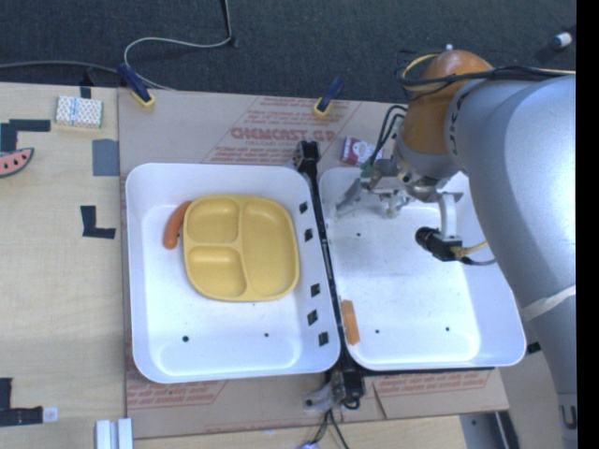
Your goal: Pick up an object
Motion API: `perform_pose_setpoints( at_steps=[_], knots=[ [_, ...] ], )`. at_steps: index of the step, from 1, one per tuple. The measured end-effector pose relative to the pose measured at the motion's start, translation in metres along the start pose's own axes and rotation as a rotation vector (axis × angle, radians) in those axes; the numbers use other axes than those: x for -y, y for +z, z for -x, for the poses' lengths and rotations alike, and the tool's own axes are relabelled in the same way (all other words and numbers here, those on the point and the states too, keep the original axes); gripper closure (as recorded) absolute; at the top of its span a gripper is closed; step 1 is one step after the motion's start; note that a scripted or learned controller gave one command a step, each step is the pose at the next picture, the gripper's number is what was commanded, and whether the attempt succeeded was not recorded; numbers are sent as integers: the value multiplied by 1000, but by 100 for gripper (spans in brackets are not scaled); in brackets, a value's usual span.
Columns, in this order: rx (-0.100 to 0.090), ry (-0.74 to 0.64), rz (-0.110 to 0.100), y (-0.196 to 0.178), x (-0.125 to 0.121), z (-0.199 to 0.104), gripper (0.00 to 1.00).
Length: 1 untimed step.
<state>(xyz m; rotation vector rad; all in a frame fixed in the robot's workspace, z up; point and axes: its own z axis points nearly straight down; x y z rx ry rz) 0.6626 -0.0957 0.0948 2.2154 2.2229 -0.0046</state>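
Gripper point(374, 193) low over the right bin's point(412, 344) far-left corner, nothing seen between its fingers; how wide they stand, cannot tell. 1 carrot point(349, 321) lies at that bin's left wall near the front. In the left bin point(225, 354), 1 yellow tray point(241, 248) sits centre, a sausage point(173, 225) touching its left edge.

Bright even overhead light; white bins point(150, 344) near blown out; soft shadows; slight overall blur.
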Motion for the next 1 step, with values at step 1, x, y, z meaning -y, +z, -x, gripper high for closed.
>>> perform_pose_setpoints(
  at_steps=[1],
  knots=[
    [1, 0, -1, -9, 0, 0, 100]
  ],
)
